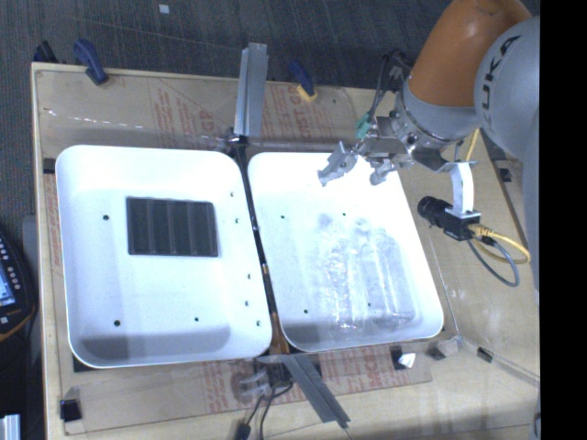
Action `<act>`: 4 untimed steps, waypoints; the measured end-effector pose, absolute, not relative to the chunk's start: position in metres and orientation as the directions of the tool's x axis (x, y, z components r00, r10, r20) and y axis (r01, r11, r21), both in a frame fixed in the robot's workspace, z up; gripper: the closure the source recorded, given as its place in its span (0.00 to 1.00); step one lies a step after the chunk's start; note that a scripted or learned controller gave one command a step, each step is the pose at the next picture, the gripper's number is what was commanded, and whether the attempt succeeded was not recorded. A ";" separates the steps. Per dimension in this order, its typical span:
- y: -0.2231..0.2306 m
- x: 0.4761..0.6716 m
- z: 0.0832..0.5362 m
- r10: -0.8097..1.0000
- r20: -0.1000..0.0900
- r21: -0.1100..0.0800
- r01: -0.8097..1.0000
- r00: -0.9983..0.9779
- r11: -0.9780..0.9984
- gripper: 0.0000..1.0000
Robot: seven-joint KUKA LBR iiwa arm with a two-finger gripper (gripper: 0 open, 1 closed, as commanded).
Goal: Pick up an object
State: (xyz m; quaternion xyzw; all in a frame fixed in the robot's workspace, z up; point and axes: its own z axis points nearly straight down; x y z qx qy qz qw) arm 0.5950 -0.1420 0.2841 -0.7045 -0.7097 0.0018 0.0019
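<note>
A dark grey ribbed rectangular block (172,226) lies flat in the left bin (83,172), left of its middle. A clear plastic packet (364,273) lies in the right bin (284,246), toward its right and front. My gripper (358,170) hangs over the far edge of the right bin, well above the clear packet. Its two fingers stand apart, open, with nothing between them.
A grey metal bar (249,90) stands upright behind the seam between the bins. Blue clamps (92,62) grip the bench's far edge. A black cable plug (442,214) hangs beside the right bin's right wall. The arm's orange band (463,35) is at the upper right.
</note>
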 end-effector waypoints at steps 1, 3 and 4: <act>-0.142 0.595 0.284 1.000 0.000 -0.005 1.000 -0.007 0.007 0.00; -0.204 0.531 0.286 0.988 0.000 -0.002 0.988 0.156 -0.156 0.00; -0.203 0.498 0.327 1.000 -0.003 0.003 1.000 -0.011 0.011 0.00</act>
